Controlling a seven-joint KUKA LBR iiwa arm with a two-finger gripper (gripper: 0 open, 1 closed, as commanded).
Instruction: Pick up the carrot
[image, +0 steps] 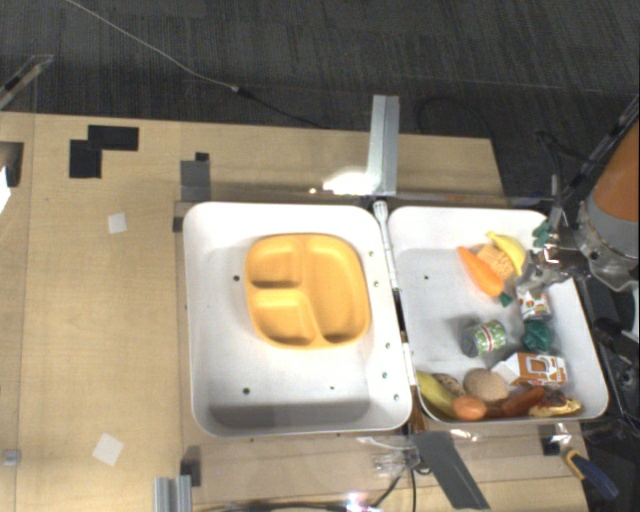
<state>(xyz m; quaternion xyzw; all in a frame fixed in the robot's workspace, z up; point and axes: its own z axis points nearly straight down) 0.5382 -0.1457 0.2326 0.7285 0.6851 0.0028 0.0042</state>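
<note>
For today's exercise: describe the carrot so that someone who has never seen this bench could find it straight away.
Start at the right-hand bin, the one crowded with play food. In its upper part, near the hand, lies the carrot, slanted beside a yellow banana. It is the plain orange, tapered piece.

I have two bins side by side on the tabletop, touching along their inner walls. The left bin holds a divided tray, sitting about in its middle. The right bin carries everything else. The carrot lies toward its far right part, with a banana just beside it on the right. The claw hangs over that bin's right side, just right of the banana. A can lies near the middle (on its side), a carton to its right, and more food is crowded along the near wall, another banana at the left end.
</note>
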